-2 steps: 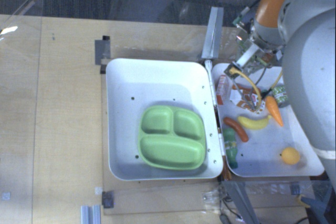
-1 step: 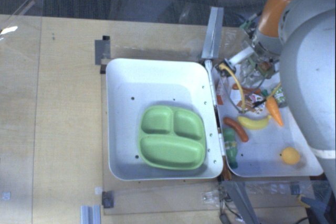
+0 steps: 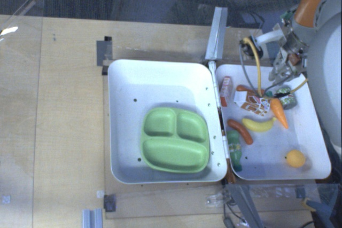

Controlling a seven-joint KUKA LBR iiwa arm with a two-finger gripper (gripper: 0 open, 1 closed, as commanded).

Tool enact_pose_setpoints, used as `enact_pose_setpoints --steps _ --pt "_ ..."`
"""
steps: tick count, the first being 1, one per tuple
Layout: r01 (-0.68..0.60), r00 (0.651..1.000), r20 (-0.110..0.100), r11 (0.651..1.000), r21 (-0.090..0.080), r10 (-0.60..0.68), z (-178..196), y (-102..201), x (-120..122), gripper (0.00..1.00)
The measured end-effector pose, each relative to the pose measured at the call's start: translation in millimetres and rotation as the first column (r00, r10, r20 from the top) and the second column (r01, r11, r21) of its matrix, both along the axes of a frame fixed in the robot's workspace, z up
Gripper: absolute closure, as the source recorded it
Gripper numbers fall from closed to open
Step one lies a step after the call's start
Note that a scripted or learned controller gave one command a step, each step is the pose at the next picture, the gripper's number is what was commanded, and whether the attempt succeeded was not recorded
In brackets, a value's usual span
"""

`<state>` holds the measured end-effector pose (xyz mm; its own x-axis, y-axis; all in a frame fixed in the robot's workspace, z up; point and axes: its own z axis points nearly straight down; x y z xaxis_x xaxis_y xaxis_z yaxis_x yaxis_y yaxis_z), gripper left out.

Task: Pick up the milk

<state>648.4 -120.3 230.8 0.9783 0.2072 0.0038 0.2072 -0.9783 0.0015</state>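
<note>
1. Two white bins sit side by side on the wooden surface (image 3: 53, 115); the camera looks down on them at a slant.
2. In the left bin (image 3: 128, 80) lies a green plate (image 3: 175, 140) with three compartments, and I see nothing on the plate.
3. The right bin (image 3: 310, 165) holds the food items, mostly in its upper and left part.
4. The milk (image 3: 255, 102) seems to be the small white and brown carton lying flat near the middle top of the right bin; its print is too small to read, so this is my judgement.
5. Beside the milk are a carrot (image 3: 279, 112) on its right, a banana (image 3: 258, 125) just under it, and a red-brown sausage (image 3: 240, 131) lower left.
6. A small red and white packet (image 3: 226, 86) leans at the left wall, a green item (image 3: 234, 146) lies lower at that wall, and an orange fruit (image 3: 295, 158) sits apart near the lower right corner.
7. The arm reaches in from the right, and its end effector (image 3: 286, 69) hangs over the top right part of this bin, near the milk but to the right of it.
8. Whether the end effector is open or closed I cannot tell, because cables and dark parts hide it.
9. The milk rests in the bin and nothing grips it, so I judge that the picking is not yet done: moving over the carton, closing on it and lifting are all left.
</note>
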Motion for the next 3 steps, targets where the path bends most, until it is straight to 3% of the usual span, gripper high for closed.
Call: enact_pose_setpoints --steps 1,2,3 --pt "0.003 1.000 0.001 1.000 -0.001 -0.003 -117 -86 -43 1.00" --pt "-0.021 1.000 0.002 1.000 0.001 0.021 -22 -24 -33 1.00" --pt "-0.216 0.976 -0.003 0.976 0.002 0.216 -50 16 -19 1.00"
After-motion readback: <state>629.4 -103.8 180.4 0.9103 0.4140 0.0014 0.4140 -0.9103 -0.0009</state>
